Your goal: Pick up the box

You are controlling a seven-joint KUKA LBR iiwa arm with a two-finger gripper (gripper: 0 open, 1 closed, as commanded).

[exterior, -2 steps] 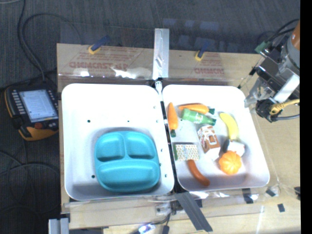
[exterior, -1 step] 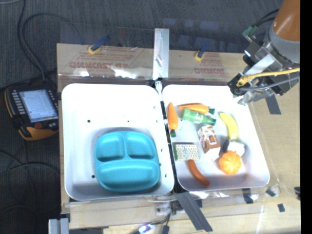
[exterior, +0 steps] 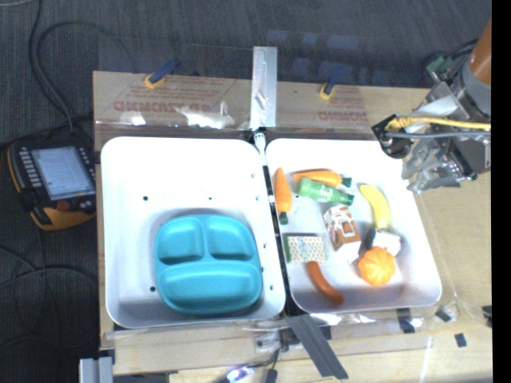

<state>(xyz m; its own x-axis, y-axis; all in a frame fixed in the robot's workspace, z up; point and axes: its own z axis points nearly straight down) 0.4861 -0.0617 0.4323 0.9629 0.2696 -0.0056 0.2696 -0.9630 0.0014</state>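
A small white and red-brown box [exterior: 342,227] lies in the middle of the right bin [exterior: 427,255], between a green bottle [exterior: 323,188] and an orange [exterior: 376,267]. A flat packet with a green and white pattern [exterior: 305,248] lies just left of it. My gripper [exterior: 433,168] hangs at the right bin's upper right corner, over the rim and well apart from the box, with a yellow cable running across the wrist. Nothing is seen held in it.
The right bin also holds a carrot [exterior: 281,190], a banana [exterior: 378,205], a sausage [exterior: 323,282] and a small white and black object [exterior: 385,239]. The left bin [exterior: 128,174] holds a blue divided plate [exterior: 209,262]. A teach pendant [exterior: 52,180] lies on the floor at left.
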